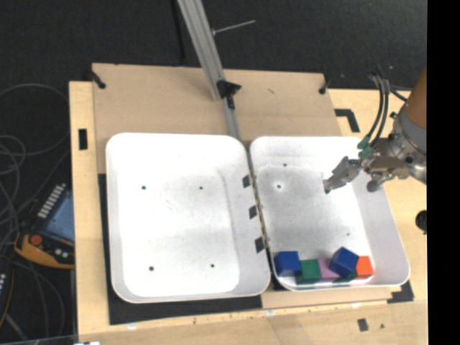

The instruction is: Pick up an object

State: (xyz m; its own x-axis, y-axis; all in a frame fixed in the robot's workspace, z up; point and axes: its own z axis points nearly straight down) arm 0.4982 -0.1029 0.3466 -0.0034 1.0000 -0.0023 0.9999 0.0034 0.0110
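Gripper hovering above right bin near its right rim, fingers spread apart, holding nothing. Bare white floor beneath and toward the centre. Blocks huddled along the bin's near wall: blue cube, green cube, pink block, second blue cube, orange cube. Left bin alongside, rims touching. Grey metal post slanting behind.

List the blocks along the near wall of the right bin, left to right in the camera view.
Blue block → green block → pale purple block → second blue block → orange block. All sit in the right bin.
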